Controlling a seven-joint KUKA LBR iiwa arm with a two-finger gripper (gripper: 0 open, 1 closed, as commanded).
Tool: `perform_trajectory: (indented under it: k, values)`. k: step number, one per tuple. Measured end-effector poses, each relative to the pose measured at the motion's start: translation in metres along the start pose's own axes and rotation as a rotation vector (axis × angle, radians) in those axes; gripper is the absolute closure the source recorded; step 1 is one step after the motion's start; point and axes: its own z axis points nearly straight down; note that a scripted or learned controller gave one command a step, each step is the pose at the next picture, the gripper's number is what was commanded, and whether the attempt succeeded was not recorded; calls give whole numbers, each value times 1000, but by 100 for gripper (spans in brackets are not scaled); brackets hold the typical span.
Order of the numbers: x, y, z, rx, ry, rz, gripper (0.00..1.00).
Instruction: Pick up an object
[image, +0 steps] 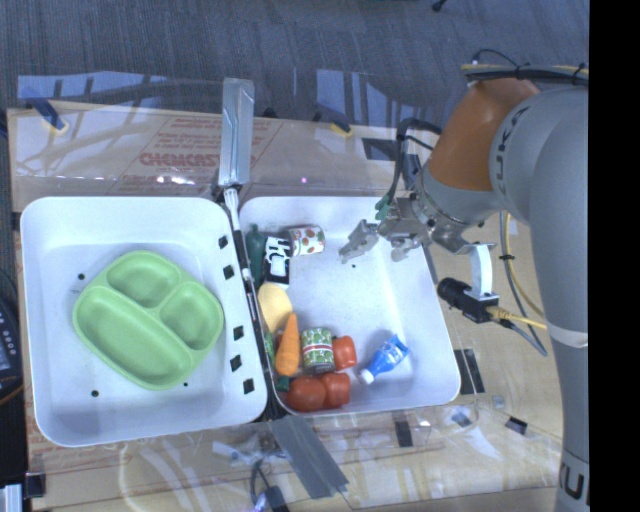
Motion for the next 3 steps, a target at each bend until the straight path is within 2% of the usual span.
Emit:
perform_trajectory:
  k: [1,2,3]
  values:
    - [63,-61,58,2,0,11,0]
    - [77,-70,102,-16,-2,-89,0]
    - [73,-37,107,-3,-1,-39,0]
